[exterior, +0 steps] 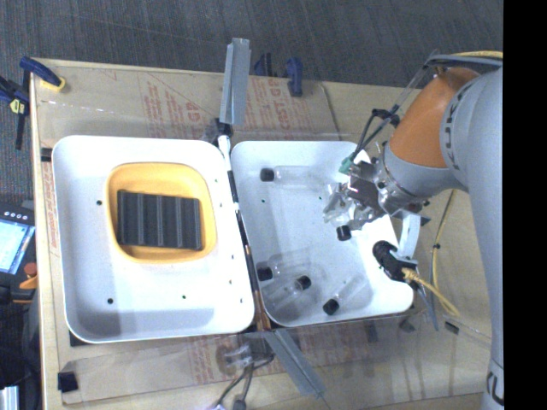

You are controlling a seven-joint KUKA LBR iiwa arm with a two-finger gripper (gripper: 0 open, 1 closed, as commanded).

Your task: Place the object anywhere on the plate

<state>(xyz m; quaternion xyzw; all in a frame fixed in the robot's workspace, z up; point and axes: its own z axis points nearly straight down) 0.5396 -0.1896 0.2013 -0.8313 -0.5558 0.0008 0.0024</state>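
while the tool hangs over the right bin, the plate, yellow-rimmed with a dark ribbed centre, lies in the left bin, well apart across the divider. whether the tool is released or clenched i cannot tell. several small clear vials with dark caps, one near the front wall, lie in the right bin; which counts as the object is unclear. i judge any carry must run leftward.
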